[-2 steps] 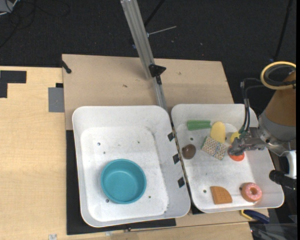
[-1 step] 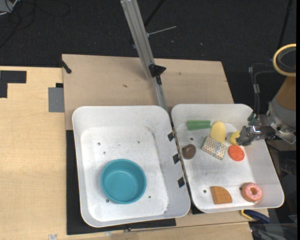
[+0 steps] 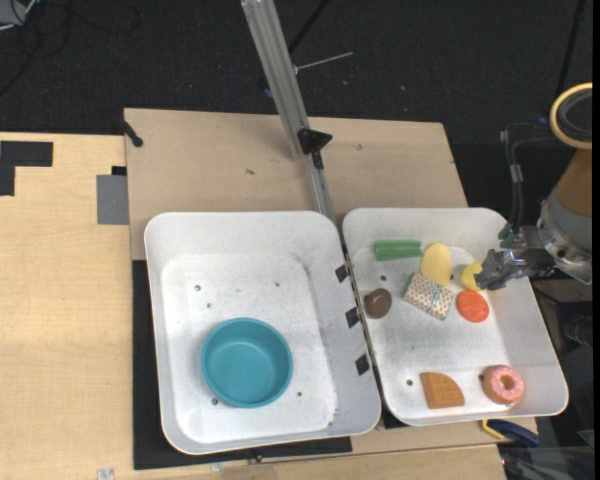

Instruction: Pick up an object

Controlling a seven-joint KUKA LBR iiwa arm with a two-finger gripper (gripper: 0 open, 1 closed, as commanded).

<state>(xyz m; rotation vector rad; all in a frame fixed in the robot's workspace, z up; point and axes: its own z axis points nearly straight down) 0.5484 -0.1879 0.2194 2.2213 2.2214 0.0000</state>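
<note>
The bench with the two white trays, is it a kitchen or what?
Probably a robot lab, not a kitchen. A robot arm's gripper reaches over the right bin of small toy-like items, a teal bowl sits in the left bin, and cables lie on the dark floor.

bowl (image 3: pixel 246 362) in left bin (image 3: pixel 180 238)

Two white bins (image 3: pixel 325 230) side by side. One teal bowl (image 3: pixel 246 362), far from the pincer (image 3: pixel 492 269). One green stick (image 3: pixel 397 250), one yellow egg shape (image 3: pixel 436 263), one patterned block (image 3: pixel 428 296), one brown ball (image 3: pixel 378 302), one red ball (image 3: pixel 473 307), one pink doughnut (image 3: pixel 503 384), one orange wedge (image 3: pixel 442 390). One small yellow piece (image 3: pixel 470 274) right beside the pincer.
</note>
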